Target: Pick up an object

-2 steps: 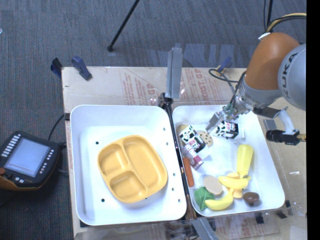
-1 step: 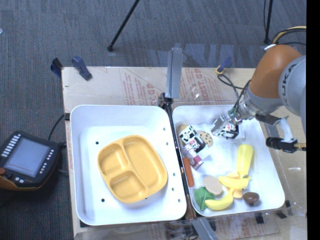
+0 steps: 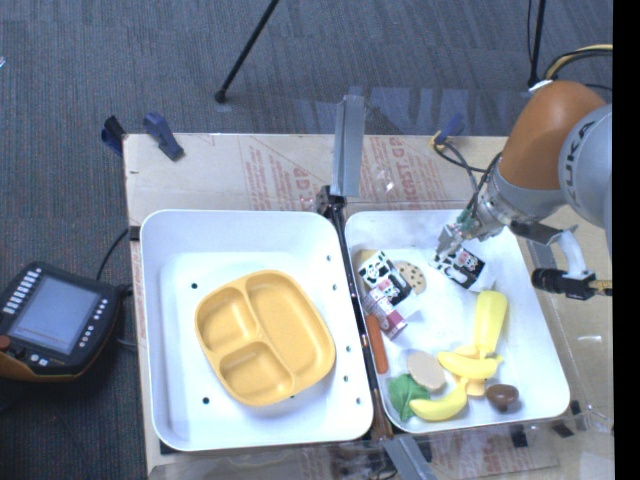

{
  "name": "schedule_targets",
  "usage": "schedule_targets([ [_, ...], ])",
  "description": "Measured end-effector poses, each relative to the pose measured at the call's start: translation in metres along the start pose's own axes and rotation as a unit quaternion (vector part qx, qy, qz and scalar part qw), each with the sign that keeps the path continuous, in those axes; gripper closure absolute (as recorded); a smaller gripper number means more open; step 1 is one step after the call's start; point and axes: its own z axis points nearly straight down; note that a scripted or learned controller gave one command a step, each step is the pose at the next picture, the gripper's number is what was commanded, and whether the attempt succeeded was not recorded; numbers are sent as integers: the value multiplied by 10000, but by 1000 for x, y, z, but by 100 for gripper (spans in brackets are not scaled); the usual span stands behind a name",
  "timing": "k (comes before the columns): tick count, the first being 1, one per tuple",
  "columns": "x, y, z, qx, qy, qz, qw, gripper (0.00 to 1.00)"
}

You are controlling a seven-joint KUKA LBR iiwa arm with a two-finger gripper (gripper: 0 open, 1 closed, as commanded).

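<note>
My gripper (image 3: 453, 240) hangs low over the far part of the right bin (image 3: 545, 343), at the end of the grey arm with the orange band. Just below and to its right lies a small black-and-white packet (image 3: 467, 266), touching or nearly touching the gripper tip. A cow-patterned carton (image 3: 383, 281) lies near the bin's left wall with a round cookie (image 3: 410, 275) beside it. Toward the front of the bin sit several yellow banana-like pieces (image 3: 489, 318), a green leaf (image 3: 402, 393), a beige disc (image 3: 427, 370) and a brown lump (image 3: 502, 397).
A yellow divided plate (image 3: 264, 336) lies in the left bin (image 3: 170, 268). An orange stick (image 3: 378, 346) lies along the right bin's left wall. A pendant screen (image 3: 50, 313) sits off the bench at the left. A metal post (image 3: 349, 148) stands behind the bins.
</note>
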Motion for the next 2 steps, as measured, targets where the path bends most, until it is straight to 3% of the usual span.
schedule_targets([
  [1, 11, -36, 31, 86, -1, 436, 9990, 100],
  [2, 16, -38, 35, 128, 60, 432, 9990, 0],
])
